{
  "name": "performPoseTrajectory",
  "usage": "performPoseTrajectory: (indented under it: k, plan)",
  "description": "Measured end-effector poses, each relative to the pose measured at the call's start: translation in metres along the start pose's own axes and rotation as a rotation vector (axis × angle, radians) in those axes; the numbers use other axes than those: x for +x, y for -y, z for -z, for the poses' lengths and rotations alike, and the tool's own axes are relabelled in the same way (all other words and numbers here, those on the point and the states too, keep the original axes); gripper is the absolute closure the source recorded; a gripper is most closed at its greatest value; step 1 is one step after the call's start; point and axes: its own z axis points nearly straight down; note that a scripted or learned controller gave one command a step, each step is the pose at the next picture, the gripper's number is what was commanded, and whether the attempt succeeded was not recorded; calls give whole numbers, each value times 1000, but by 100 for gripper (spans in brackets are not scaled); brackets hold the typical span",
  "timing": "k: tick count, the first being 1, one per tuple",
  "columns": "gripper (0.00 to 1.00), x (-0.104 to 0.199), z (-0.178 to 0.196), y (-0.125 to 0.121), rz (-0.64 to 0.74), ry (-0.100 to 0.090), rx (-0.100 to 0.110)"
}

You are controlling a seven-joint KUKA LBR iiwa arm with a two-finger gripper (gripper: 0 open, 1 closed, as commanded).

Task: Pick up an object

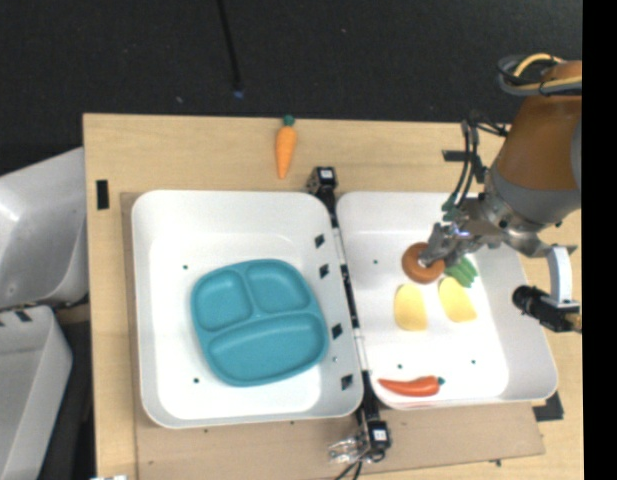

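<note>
Lowest in the right bin [523, 373] lies a red chili pepper [410, 386]. Above it sit two yellow pieces [411, 308], side by side. Over a brown ring-shaped object [420, 263] and a green item [464, 271] hang the jaws [440, 250]; whether they grip cannot be told. Left bin [148, 298] holds a teal divided plate [258, 320]. An orange carrot [285, 148] rests on the surface [188, 148].

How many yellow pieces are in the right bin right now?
2. One yellow piece lies near the middle of the right bin; the other yellow piece lies just to its right, below the hand. The arm could be hiding more.
</note>
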Motion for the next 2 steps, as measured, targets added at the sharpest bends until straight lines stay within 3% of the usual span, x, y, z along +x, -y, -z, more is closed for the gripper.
performPoseTrajectory:
  k: [2]
  plan:
    - [100, 84, 4, 23, -1, 0, 0]
